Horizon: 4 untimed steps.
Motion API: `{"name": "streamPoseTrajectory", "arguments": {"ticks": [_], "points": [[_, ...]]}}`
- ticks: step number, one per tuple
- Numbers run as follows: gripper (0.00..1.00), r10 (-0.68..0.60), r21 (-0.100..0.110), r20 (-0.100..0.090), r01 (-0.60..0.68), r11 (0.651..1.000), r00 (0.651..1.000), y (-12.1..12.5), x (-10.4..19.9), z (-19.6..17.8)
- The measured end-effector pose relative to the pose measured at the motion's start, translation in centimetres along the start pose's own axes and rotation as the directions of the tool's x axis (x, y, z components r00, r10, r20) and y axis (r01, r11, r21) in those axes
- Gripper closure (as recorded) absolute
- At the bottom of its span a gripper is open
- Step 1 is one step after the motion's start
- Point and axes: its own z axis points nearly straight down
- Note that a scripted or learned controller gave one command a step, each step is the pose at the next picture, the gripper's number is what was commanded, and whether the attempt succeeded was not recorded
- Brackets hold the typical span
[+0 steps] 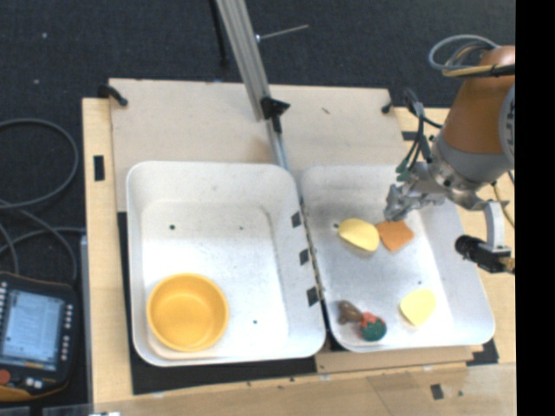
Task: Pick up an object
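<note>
The right bin (pixel 451 319) holds a pale yellow lump (pixel 357 234) with an orange flat piece (pixel 397 236) touching its right side. A second pale yellow piece (pixel 418 306) lies toward the front, and a small brown, red and green toy (pixel 362 321) sits by the bin's front left corner. My gripper (pixel 401 203) hangs just above the orange piece's far edge, pointing down at it. I see nothing held in it.
A yellow bowl (pixel 187 310) rests in the front left corner of the left bin (pixel 208 198). A slanted metal pole (pixel 247 55) rises from behind the bins' shared wall. Beyond the bins lies the bare wooden bench (pixel 191 120).
</note>
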Motion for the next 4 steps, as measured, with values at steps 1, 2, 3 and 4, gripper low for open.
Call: {"name": "streamPoseTrajectory", "arguments": {"ticks": [1,2,3,4], "points": [[1.00,-0.001,-0.002,0.000,0.001,1.000,1.000,2.5,4.9,0.1],[1.00,-0.001,-0.002,0.000,0.001,1.000,1.000,4.2,10.2,0.5],[1.00,-0.002,-0.002,-0.001,0.002,1.000,1.000,4.8,16.0,0.0],[1.00,-0.002,-0.004,-0.001,0.002,1.000,1.000,7.0,21.1,-2.1]]}}
